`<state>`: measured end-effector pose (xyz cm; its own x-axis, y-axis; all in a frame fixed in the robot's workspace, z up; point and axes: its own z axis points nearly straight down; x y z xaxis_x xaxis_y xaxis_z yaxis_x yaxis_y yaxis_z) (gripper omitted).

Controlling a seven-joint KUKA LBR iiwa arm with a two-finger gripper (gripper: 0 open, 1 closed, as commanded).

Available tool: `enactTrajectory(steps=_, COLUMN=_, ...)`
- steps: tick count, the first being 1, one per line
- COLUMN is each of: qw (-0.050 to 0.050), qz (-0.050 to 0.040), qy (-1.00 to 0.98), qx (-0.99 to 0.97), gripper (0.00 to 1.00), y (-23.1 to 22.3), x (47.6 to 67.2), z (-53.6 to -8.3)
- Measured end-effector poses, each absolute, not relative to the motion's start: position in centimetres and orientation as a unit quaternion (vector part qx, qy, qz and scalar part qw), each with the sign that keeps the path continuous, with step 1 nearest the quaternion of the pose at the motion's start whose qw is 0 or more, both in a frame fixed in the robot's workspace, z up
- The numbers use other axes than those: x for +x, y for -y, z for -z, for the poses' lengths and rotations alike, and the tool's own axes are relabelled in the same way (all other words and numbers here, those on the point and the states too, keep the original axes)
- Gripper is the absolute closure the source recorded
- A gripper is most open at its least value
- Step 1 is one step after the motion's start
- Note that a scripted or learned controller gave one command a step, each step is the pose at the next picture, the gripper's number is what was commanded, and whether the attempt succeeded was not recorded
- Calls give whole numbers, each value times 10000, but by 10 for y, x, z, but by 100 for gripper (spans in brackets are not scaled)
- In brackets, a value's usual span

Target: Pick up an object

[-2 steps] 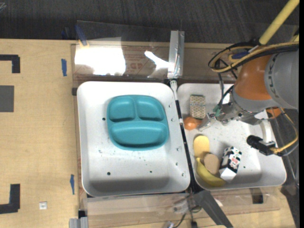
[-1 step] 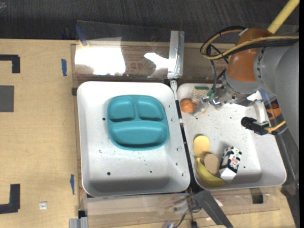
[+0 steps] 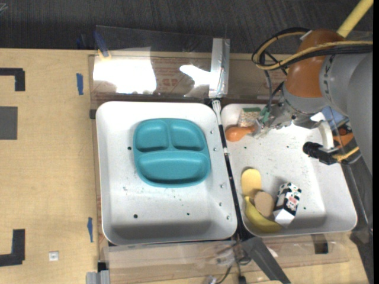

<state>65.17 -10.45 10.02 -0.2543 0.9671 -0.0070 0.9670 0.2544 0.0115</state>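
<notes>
Orange object (image 3: pixel 235 134), just left of claw (image 3: pixel 265 122)

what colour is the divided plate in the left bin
The divided plate is teal, a blue-green, seen clearly in the camera view against the white left bin.

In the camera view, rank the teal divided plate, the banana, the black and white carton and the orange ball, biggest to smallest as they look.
1. teal divided plate, by far the largest.
2. banana, partly covered by a tan round piece.
3. black and white carton.
4. orange ball, partly hidden at the bin's back edge, so its place below the carton is unsure.
</notes>
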Motion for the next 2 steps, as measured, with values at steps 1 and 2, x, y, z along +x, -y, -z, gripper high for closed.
enactTrajectory(steps=1, qw=40, qz=-12, qy=-8431, qx=5377, gripper=100, y=157, x=654, z=-142)
enactTrajectory(steps=2, qw=27, qz=-6, qy=-8431, qx=5377, gripper=0, y=156, x=654, z=-140)
